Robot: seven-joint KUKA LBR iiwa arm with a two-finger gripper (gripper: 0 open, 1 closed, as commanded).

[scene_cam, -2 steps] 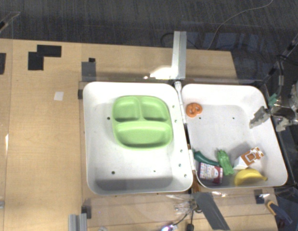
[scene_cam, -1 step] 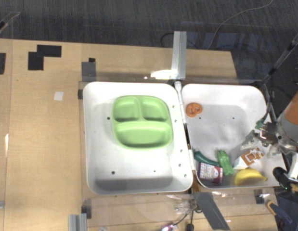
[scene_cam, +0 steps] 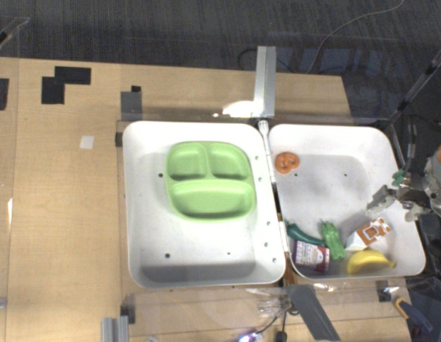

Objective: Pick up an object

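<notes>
The grey arm (scene_cam: 437, 180) was cut off by the right edge, and its finger spread could not be made out. The small dark printed packet (scene_cam: 310, 255) was partly covered by the green leafy toy vegetable (scene_cam: 333, 239); its label was too small to be read.

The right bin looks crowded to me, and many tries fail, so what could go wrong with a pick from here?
1. The yellow banana, green toy and dark can crowd one corner; the pincer might nudge neighbours.
2. They lie against the right white bin's near wall, which may block a clean descent.
</notes>
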